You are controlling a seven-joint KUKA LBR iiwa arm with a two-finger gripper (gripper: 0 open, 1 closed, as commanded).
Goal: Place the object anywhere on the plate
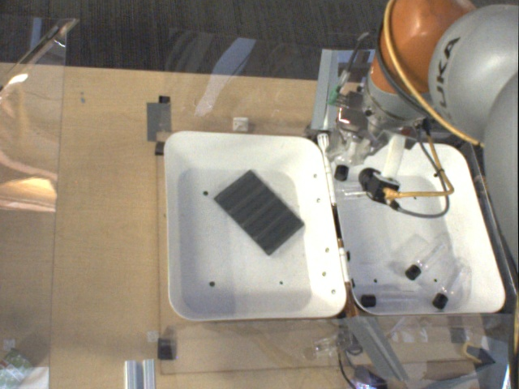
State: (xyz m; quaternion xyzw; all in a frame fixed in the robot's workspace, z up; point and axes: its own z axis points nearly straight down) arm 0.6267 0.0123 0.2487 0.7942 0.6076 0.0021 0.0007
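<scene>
We see the dark grey ribbed rectangular plate (259, 211) lying flat in the left white bin (182, 286). The end effector (357, 148) hovers over the right white bin (474, 294); grip state untellable, object unidentified. We judge picking pending; next: secure it, carry left.

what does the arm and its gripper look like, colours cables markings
The arm has smooth, rounded light-grey shells with an orange band above the wrist and dark raised lettering on the grey casing. The gripper end is a cluster of silver metal and black parts. A thin yellowish cable and a black one loop out from it.
</scene>
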